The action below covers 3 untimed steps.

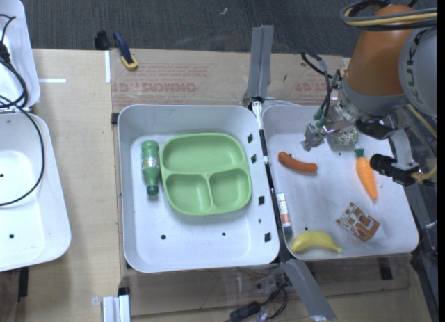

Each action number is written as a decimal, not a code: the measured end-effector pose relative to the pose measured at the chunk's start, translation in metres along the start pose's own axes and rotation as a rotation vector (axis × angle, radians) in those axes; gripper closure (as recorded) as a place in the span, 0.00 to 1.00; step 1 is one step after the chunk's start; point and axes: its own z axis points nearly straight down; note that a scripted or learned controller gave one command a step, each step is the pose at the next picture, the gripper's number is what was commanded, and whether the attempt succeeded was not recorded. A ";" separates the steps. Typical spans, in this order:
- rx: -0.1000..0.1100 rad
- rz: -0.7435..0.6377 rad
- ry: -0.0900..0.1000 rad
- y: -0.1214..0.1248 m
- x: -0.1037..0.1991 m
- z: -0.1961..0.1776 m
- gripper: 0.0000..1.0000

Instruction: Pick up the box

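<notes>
The box is small, brown with a white pattern, and lies flat near the front right corner of the right bin. My gripper hangs over the back of that bin, well behind the box and a little to its left. It is open with nothing between its fingers. The arm's grey and orange wrist rises behind it.
The right bin also holds a sausage, a carrot and a banana. In the left bin lie a green divided tray and a green bottle. A black part of the arm juts out beside the carrot.
</notes>
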 end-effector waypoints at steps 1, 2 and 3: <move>0.001 0.054 0.002 -0.031 -0.027 0.020 1.00; 0.001 0.053 0.002 -0.031 -0.027 0.020 0.00; 0.001 0.126 0.003 -0.102 -0.027 0.099 0.00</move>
